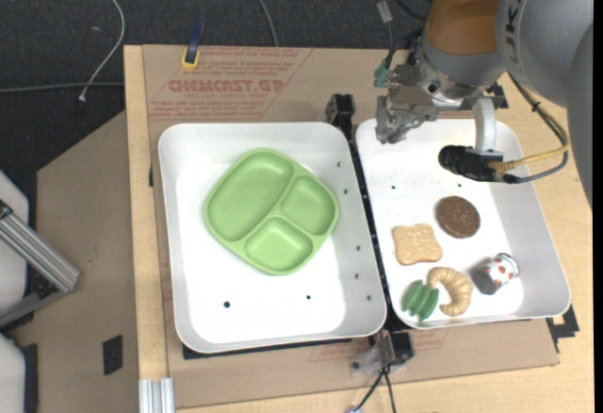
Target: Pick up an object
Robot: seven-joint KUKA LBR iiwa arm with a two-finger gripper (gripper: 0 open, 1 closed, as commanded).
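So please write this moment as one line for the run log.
gripper: over right bin top-left corner, holds nothing | cookie, cracker, croissant: in right bin | green plate: left bin

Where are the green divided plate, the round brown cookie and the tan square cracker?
green divided plate [271,210], camera view, central ridge
round brown cookie [458,217], camera view, centre of top
tan square cracker [415,244], camera view, middle of face

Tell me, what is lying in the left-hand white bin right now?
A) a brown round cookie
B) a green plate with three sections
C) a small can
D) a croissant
B: the green divided plate lies alone in the left bin, while the cookie, croissant and the other small items sit in the right bin.
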